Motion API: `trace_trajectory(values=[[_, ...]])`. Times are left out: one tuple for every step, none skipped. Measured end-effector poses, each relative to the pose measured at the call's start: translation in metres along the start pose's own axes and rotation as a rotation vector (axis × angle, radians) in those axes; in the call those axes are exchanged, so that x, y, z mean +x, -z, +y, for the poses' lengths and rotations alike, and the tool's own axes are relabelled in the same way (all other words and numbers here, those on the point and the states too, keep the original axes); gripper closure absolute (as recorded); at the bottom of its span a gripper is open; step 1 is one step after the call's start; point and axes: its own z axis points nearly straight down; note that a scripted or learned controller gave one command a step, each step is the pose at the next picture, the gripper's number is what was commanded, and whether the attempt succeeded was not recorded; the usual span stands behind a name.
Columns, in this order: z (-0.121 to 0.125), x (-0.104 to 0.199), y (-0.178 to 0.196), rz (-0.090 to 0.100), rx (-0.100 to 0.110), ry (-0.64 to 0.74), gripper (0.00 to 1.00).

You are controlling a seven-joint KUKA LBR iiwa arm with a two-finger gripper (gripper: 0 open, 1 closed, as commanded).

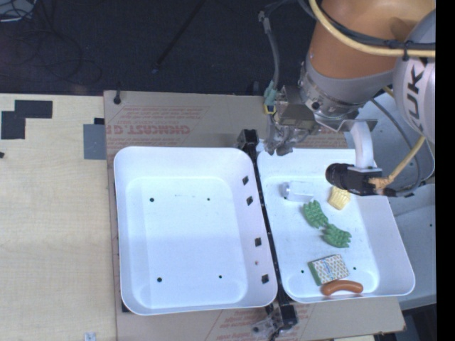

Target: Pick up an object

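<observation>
The right bin (398, 261) holds several small objects. A clear plastic piece (295, 190) lies near its back left. A yellow corn-like piece (339, 198) sits to the right of it, and a green leafy toy (324, 224) lies in the middle. At the front are a checkered pad (329, 268) and an orange-red sausage (342, 288). My gripper (280, 145) hangs over the back left corner of the right bin, above and behind the clear piece, apart from all the objects. Nothing shows in it.
The left bin (128, 190) stands beside the right one, with a black divider strip (257, 212) between them. A black cylindrical piece (350, 178) on a white bracket juts over the right bin's back right. The arm's orange band (370, 27) looms overhead.
</observation>
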Motion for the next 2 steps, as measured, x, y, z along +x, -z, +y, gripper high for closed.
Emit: trace_trajectory(values=[[0.043, 0.035, -0.088, -0.001, 0.011, 0.001, 1.0], [0.01, 0.033, -0.068, 0.0, 0.007, -0.002, 1.0]])
